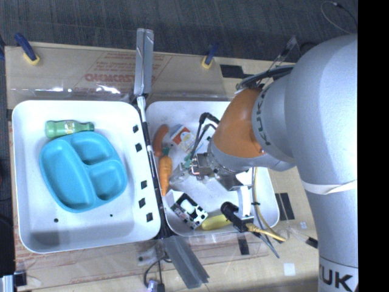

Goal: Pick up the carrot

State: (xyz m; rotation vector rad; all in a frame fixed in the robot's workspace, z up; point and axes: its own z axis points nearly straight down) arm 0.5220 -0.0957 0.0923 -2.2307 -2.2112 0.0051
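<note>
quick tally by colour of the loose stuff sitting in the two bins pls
Blue: 1, the divided plate
Green: 1, the bottle
Orange: 2, the carrot and the sausage-shaped piece above it
Yellow: 1, the banana-like item
Black and white: 1, the small block
White with print: 1, the packet
Total: 7 that can be told apart; more may lie hidden under the arm.

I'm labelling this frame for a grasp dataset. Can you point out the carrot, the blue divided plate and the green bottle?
carrot (165, 170): camera view, middle of its orange body.
blue divided plate (61, 184): camera view, its large left compartment.
green bottle (65, 127): camera view, middle of its body.
</note>
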